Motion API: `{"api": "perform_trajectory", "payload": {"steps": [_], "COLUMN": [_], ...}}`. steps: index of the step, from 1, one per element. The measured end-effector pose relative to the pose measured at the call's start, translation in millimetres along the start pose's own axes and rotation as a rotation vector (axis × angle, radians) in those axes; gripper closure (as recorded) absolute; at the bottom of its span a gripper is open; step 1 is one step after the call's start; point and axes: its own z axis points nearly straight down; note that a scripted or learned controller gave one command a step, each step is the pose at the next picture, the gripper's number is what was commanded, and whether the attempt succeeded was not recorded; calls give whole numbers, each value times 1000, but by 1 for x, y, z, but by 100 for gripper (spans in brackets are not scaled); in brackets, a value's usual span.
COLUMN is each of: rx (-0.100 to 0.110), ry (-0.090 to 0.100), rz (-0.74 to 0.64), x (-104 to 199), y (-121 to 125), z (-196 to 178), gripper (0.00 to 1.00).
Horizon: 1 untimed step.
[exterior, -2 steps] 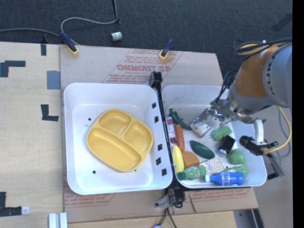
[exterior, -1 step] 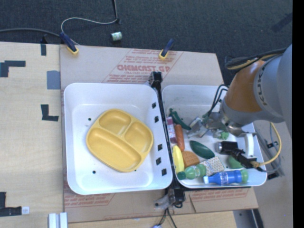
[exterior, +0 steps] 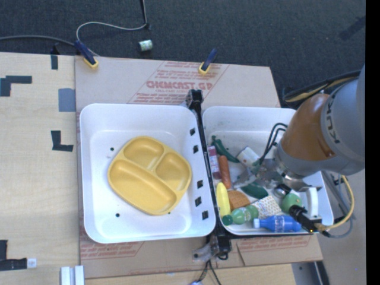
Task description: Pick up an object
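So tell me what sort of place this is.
Most likely a robotics lab bench for grasping trials. A grey arm reaches into the right bin of small toys, a yellow divided plate lies in the left bin, and cardboard is clamped beneath.

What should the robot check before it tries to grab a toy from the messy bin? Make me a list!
1. Gripper is over the right bin: ok.
2. Toys are there to grab, such as the blue bottle and the yellow banana: ok.
3. Something is already caught in the gripper: cannot tell.
4. Toys have room around them: not ok, they are piled close together.
5. Yellow plate in the left bin is out of the arm's way: ok.
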Motion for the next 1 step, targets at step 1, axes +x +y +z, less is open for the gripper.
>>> {"api": "perform_trajectory", "payload": {"steps": [1], "rx": [-3], "ry": [0], "rz": [0], "x": [0], "y": [1], "z": [-10], "gripper": [100]}}
